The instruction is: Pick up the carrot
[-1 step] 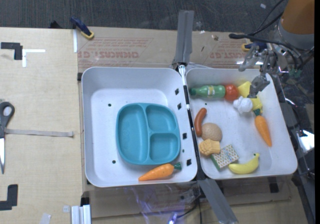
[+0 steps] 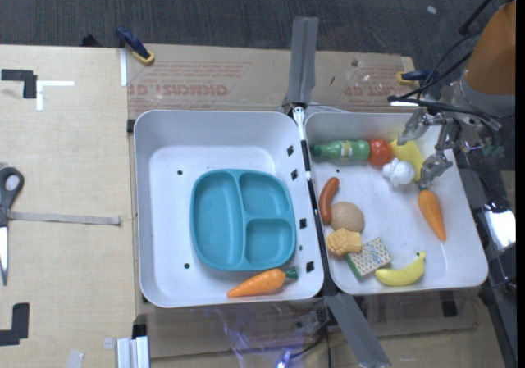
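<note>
Approach step: gripper point(image 2: 433, 149) with fingers spread and nothing between them, poised just above carrot point(image 2: 431, 213) in right bin point(image 2: 467, 272); next, descend astride its top end and close
</note>
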You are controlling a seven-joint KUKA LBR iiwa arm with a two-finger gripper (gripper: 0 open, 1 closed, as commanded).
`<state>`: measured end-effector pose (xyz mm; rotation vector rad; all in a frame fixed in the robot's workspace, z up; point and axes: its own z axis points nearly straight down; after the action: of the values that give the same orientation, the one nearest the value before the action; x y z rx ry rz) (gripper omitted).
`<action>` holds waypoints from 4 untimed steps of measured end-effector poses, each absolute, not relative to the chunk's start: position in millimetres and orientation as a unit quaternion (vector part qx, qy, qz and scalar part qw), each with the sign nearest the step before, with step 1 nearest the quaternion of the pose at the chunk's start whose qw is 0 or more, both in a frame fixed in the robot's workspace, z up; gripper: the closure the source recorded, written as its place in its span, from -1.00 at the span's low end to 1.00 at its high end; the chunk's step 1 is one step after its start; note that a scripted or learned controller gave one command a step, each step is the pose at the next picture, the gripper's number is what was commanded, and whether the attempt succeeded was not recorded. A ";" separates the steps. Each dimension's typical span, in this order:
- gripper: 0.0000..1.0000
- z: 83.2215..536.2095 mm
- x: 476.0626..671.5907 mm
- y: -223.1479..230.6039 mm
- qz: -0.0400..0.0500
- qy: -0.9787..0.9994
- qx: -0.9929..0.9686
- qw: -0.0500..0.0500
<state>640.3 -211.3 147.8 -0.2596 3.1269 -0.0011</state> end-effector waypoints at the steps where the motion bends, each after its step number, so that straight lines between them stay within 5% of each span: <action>1: -1.00 94.0 635.7 -221.4 -0.001 0.991 -0.137 0.003; 3: -1.00 98.8 547.1 -208.6 -0.001 0.885 -0.466 0.014; 4: 1.00 108.6 547.9 -210.9 -0.004 0.884 -0.467 0.012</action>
<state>547.9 -210.9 108.6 -1.4562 2.7559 -0.0125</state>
